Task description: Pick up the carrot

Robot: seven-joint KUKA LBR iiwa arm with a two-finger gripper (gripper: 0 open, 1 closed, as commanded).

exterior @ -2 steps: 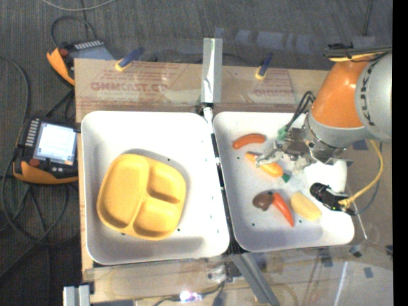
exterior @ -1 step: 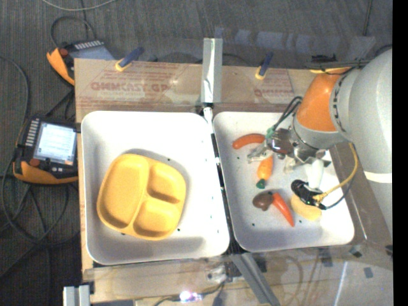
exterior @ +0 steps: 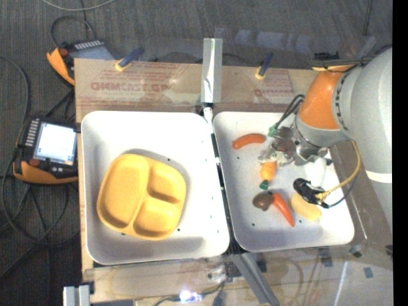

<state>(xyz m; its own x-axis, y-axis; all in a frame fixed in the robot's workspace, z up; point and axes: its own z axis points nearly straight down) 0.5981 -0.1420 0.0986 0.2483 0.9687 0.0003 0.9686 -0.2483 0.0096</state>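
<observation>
Two white bins (exterior: pixel 95 234) share the bench — gripper (exterior: pixel 273 160) low over the carrot (exterior: pixel 267 172) in the right one; its grip I cannot tell.

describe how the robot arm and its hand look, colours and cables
The arm is bulky, rounded and light grey, with an orange band above the wrist. The hand is dark metal, small and cluttered. A yellow cable and thin dark wires loop beside it.

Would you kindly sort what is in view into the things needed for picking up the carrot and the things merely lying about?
Belongs to the job:
- small orange carrot with a green stem end, in the right white bin
- gripper, just above the carrot

Just lying about:
- orange-red sausage
- brown rounded piece
- red chilli pepper
- pale yellow slice
- yellow divided plate, in the left white bin
</observation>
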